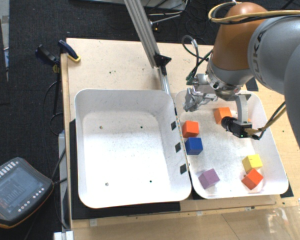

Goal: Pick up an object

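Observation:
In the right bin lie several small blocks: an orange cube, a blue cube just below it, a purple block, a yellow block, an orange-red block and another orange block partly behind the arm. My gripper hangs over the bin's upper left corner, above and slightly right of the first orange cube. Nothing shows between its fingers.
The left bin sits beside the right one, sharing a divider wall. A slanted metal bar crosses the bench top. A clamp lies at the bench's far left corner. A handheld pendant rests lower left.

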Controlling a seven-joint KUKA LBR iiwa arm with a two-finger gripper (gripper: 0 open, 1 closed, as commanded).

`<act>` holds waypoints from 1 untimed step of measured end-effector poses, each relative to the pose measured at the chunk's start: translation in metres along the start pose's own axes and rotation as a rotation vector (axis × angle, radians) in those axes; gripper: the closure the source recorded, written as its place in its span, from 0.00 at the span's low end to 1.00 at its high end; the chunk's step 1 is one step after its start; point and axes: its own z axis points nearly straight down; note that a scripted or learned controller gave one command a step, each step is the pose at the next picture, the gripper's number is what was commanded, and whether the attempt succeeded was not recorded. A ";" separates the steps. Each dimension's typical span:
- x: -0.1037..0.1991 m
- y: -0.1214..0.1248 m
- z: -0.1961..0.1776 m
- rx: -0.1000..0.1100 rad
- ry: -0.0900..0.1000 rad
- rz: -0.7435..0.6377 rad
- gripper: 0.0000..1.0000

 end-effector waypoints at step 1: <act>0.047 -0.019 0.008 0.002 0.000 0.001 1.00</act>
